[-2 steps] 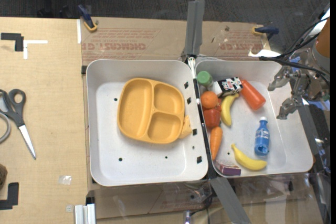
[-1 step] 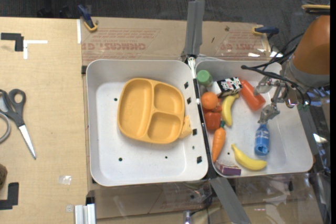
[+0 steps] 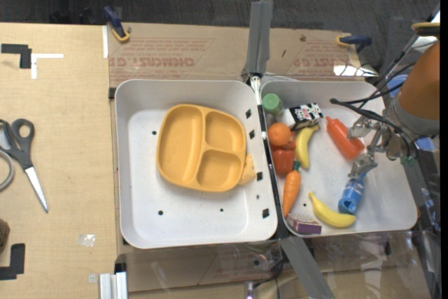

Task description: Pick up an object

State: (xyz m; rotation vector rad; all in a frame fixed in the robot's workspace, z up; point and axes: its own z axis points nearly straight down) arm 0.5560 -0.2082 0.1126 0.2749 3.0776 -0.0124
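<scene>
Two metal fingers (image 3: pixel 365 150) are hanging spread apart over the right bin (image 3: pixel 399 217), and you are seeing nothing pinched between them; one fingertip is reaching down to just above the top of a blue bottle (image 3: pixel 351 197), though from this slant you cannot be sure whether it is touching. The gripper (image 3: pixel 369 148) is sitting at the right side of that bin, with the grey arm and its orange band (image 3: pixel 424 84) coming in from the right edge.

You are looking at the blue bottle lying tilted near the bin's front right, its lower end just beside a yellow banana (image 3: pixel 332 212). An orange-red bottle (image 3: pixel 343 138) is lying at a slant just left of the fingers. Further left, a second banana (image 3: pixel 303 144) is standing nearly upright beside an orange ball (image 3: pixel 279 134), with a red piece (image 3: pixel 283 160) below it and a carrot (image 3: pixel 290 191) below that. A green-capped item (image 3: pixel 271 103) and a small black-and-white carton (image 3: pixel 306 113) are resting near the back wall, and a purple item (image 3: pixel 304 225) is lying at the front edge.

You are seeing the left bin (image 3: pixel 133 150) holding a yellow divided plate (image 3: pixel 201 148). Scissors (image 3: pixel 25 159) are lying on the wooden bench (image 3: pixel 56 101), well apart from both bins.
</scene>
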